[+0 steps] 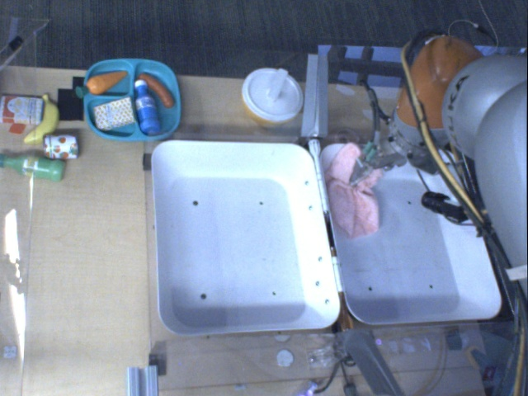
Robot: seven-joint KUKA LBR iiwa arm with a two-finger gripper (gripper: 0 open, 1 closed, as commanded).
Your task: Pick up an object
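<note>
1. Bins first, nearest me: the left bin (235, 238) and the right bin (421, 254) sit side by side on the table (82, 304), their inner rims touching.

2. Cloth (353, 192) next, the thing I am after. I see it as a pink crumpled heap in the right bin, pressed against that bin's left wall toward the far corner. I judge it soft, light and limp; it will drape and sag when lifted, not slide away, and it cannot break.

3. For hold, I would pinch a raised fold on the upper part of the heap, not the flat skirt lying on the floor of the bin, where the jaws might scrape plastic.

4. My gripper (373, 162) sits right at the cloth's far upper edge, seemingly touching it. Whether the jaws are spread or pinching the fabric, I cannot tell; cables and the wrist blur that spot.

5. Farther off on the table stand a lidded cup (272, 96) and a blue tray (132, 99) of toy food.
</note>
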